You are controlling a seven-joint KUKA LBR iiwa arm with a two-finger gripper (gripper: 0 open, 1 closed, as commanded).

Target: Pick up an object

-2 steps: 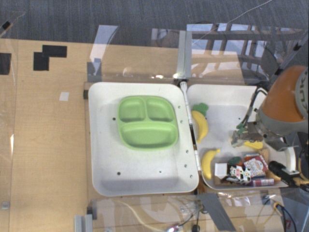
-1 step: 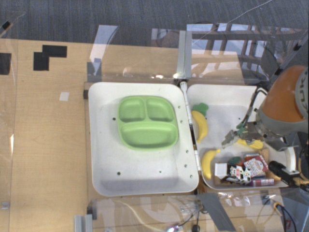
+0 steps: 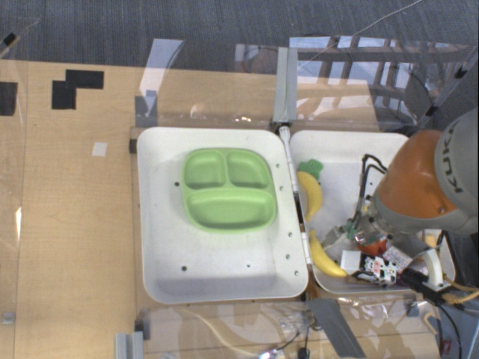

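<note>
The right bin point(image 3: 340, 146) holds two yellow bananas: one point(image 3: 310, 194) lies along its left wall, the other point(image 3: 328, 258) curves toward the front left corner. A small green object point(image 3: 311, 167) sits just behind the upper banana. My gripper point(image 3: 365, 247) is low in the front half of this bin, under the orange band point(image 3: 413, 185) of the arm. It hangs just right of the lower banana, over a cluster of small white, red and black items point(image 3: 376, 266). The arm hides the bin floor beneath it.
The left bin point(image 3: 161, 275) holds a green divided plate point(image 3: 228, 188) near its middle. A metal divider point(image 3: 293, 193) separates the two bins. Clear panels and a metal frame point(image 3: 374, 73) stand behind the bins. Cables point(image 3: 430, 290) trail at the front right.
</note>
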